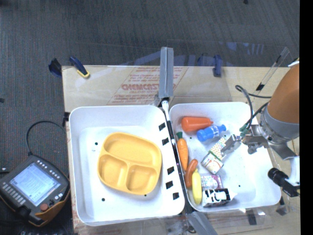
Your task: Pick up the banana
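Banana not yet picked up.
The banana (196, 188) lies at the right bin's (259, 192) near-left edge beside a carrot (183, 152); the gripper (229, 146) hangs over a small carton (212, 162) (jaw state I cannot tell), well short.

One fixed overhead camera, slanted down on both bins (78, 131); arm (286, 102) at right

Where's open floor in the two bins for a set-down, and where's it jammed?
Left bin: bare strip around the yellow tray, widest along its left wall. Right bin: bare floor at the right, under the gripper. Crowded along the divider: carrot, banana, blue bottle, small cartons.
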### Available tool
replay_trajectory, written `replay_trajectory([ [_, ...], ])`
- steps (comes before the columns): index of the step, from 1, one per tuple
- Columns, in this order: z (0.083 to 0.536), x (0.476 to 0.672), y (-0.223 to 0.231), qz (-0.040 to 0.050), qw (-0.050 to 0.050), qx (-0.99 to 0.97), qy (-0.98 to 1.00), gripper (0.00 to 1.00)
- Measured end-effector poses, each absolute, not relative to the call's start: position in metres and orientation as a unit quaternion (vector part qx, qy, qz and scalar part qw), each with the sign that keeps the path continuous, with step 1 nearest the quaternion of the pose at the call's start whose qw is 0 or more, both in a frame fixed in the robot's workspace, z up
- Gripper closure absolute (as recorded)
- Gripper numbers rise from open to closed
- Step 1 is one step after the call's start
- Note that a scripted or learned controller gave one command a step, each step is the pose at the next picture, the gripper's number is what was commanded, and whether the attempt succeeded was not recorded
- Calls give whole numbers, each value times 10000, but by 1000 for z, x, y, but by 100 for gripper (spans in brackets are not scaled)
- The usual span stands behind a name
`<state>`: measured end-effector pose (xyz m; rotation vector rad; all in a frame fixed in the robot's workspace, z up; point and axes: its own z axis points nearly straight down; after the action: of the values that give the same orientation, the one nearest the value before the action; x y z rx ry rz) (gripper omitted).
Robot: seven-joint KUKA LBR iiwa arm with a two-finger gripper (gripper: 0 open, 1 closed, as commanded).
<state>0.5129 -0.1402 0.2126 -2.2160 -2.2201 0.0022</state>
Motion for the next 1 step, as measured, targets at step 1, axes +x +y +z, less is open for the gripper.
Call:
replay_trajectory([
  [1,88,609,-121,-5,5,-7350,-6780,0],
])
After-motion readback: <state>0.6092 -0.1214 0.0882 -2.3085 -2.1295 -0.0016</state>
